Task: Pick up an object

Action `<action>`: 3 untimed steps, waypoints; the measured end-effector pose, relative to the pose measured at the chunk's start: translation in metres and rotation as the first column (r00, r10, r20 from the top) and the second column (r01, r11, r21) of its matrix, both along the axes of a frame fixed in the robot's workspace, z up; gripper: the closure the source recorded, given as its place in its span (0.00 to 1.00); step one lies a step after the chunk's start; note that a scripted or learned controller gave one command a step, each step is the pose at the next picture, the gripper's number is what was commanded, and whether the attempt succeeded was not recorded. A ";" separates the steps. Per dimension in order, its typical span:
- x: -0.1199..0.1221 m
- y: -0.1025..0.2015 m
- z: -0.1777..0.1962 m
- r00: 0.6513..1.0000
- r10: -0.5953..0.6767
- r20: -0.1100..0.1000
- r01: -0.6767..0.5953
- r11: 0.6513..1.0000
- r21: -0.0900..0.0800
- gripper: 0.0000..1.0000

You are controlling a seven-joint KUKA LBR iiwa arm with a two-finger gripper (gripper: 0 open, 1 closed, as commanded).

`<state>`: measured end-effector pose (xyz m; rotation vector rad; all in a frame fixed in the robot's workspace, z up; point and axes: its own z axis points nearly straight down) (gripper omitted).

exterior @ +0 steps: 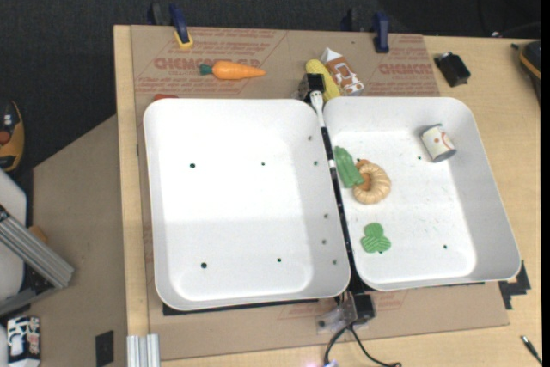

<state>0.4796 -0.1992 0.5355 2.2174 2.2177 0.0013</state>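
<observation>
Tan ring (pixel 372 182) touching a green strip (pixel 346 168) by the right bin's (pixel 481 211) inner wall, a green leaf (pixel 375 239) and white can (pixel 437 142) apart from them; carrot (pixel 234 70) on the tabletop (pixel 129 185) behind the left bin (pixel 241 211).

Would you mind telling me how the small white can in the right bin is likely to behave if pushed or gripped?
The small white can lies on its side, so a nudge would probably roll it. It looks small, likely light. Its smooth round wall may slip from a gripper. The right bin floor around it is flat.
</observation>
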 end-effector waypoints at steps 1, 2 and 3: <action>0.010 0.106 -0.119 1.000 0.010 -0.017 -0.010 1.000 0.008 0.00; 0.081 0.185 -0.232 1.000 0.008 -0.009 -0.008 1.000 0.006 0.00; 0.077 0.259 -0.182 1.000 0.008 0.002 -0.008 1.000 0.004 0.00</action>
